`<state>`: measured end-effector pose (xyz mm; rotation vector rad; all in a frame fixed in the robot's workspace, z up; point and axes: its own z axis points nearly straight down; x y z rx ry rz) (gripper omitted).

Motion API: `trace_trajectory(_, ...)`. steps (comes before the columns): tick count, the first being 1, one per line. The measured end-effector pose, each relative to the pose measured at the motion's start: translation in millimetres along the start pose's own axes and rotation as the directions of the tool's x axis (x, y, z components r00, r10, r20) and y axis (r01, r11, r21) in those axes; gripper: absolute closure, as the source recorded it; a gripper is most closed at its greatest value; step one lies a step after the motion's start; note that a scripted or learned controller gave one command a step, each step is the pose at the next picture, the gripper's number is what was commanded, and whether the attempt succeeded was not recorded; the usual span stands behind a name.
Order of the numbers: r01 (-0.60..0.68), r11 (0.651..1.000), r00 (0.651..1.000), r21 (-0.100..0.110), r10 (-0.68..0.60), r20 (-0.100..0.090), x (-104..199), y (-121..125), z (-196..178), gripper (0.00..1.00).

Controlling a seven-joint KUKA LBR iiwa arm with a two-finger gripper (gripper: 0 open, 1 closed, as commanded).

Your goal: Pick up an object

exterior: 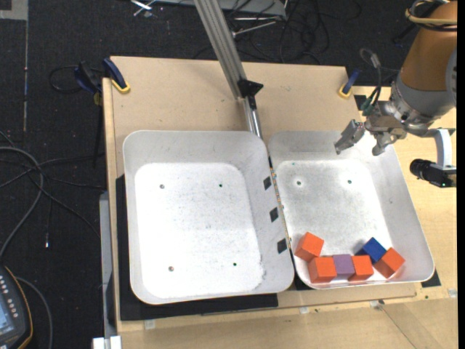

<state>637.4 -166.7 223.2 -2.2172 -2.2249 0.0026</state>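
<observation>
In right bin (407, 217): orange, purple, blue blocks (349, 260) along near wall. Pincer (365, 142) above, fingers apart.

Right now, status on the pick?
Gripper open, nothing between fingers, over far edge of right bin. Blocks clustered at its near edge, untouched. Path clear.

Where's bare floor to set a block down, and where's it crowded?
Left bin: whole floor bare. Right bin: bare from the gripper at its far rim down to the blocks. Crowded: near edge, four orange blocks, a purple, a blue.
</observation>
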Motion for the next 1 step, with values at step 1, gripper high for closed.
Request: trace_trajectory(1,-0.007,1.000,1.000,0.007,0.007,-0.001,-28.1,-26.0,110.8,0.00)
